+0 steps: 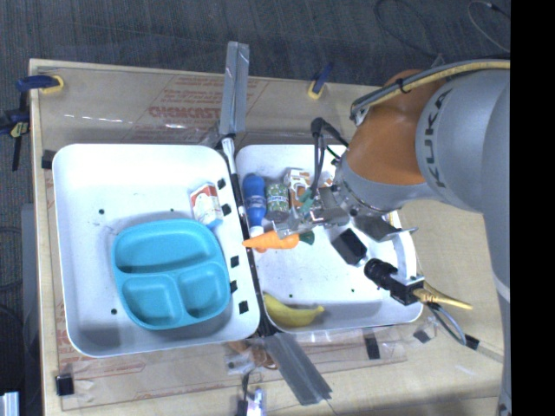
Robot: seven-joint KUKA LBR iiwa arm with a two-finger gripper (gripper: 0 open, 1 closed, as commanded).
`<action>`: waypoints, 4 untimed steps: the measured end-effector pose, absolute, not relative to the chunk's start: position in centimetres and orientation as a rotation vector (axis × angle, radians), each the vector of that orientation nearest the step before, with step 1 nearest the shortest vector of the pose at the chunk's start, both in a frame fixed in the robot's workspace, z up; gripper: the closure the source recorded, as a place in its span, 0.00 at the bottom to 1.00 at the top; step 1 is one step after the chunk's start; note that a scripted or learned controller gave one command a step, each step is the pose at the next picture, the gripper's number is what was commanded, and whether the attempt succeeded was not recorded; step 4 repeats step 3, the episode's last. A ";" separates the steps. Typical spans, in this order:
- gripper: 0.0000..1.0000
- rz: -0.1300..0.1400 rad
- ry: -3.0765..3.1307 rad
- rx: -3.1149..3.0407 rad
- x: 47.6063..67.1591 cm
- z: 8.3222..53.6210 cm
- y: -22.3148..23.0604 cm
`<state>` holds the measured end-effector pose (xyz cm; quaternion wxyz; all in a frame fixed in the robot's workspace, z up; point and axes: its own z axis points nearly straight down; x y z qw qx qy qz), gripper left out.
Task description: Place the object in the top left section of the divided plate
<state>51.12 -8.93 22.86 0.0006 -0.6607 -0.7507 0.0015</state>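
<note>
Camera view: the gripper hangs low over the right bin, an orange carrot just beside its tip at the bins' divider; whether it is clamped cannot be told. The blue divided plate sits in the left bin.

The divided plate is set in the left bin, a small carton behind it. In the right bin, a carrot is placed behind a banana.
</note>
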 end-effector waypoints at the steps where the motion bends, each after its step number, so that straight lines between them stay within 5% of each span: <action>1: 1.00 0.004 -2.539 -1.843 47.8 20.3 -5.5; 2: 1.00 0.006 -2.043 -2.383 47.8 22.0 -0.9; 3: 0.00 0.006 -2.043 -2.383 47.8 22.0 -0.9; 4: 0.00 0.006 -2.043 -2.383 47.8 22.0 -0.9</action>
